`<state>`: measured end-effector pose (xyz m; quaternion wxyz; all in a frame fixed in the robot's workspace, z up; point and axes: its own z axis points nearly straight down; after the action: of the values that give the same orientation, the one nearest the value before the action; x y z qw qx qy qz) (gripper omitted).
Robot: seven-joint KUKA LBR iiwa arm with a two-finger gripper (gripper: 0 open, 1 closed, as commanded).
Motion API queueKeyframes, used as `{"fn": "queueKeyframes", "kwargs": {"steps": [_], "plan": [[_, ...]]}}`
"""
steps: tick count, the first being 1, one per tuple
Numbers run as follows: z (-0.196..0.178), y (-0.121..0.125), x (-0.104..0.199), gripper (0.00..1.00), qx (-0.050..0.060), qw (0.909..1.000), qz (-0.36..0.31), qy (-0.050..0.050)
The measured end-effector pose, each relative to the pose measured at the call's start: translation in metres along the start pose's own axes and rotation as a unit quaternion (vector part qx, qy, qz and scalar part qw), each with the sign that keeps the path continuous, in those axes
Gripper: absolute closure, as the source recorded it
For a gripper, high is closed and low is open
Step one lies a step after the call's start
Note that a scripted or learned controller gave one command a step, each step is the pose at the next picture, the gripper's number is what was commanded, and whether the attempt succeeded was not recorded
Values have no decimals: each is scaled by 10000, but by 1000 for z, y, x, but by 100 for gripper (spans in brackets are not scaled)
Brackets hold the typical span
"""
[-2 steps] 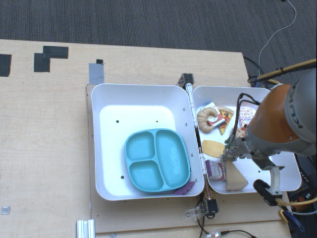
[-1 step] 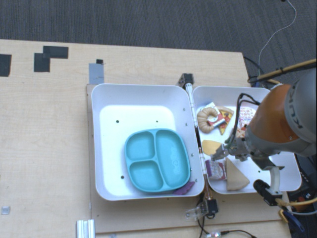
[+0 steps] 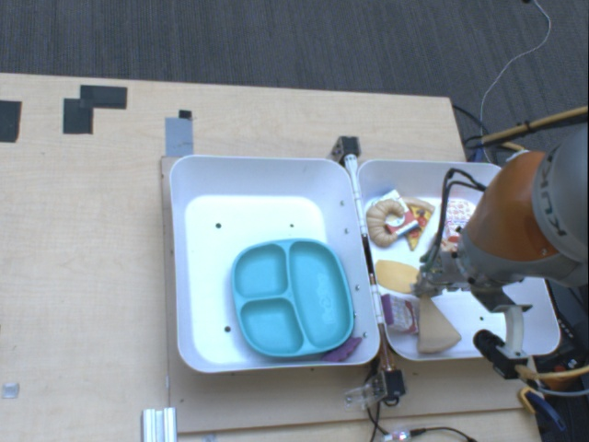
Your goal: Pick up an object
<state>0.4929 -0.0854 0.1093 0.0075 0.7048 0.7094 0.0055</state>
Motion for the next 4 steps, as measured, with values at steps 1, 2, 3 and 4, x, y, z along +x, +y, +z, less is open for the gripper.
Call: {"fn": "queueKeyframes", "kwargs": {"steps": [1,2,3,4], "plan": [[0,0,0,0,0,10000,-1,0],[22,-5,1,0,59,10000,25,13],[11,-2,1,100,25,10000,10,4],[11,-2,1,0,25,10000,15,5]]}}
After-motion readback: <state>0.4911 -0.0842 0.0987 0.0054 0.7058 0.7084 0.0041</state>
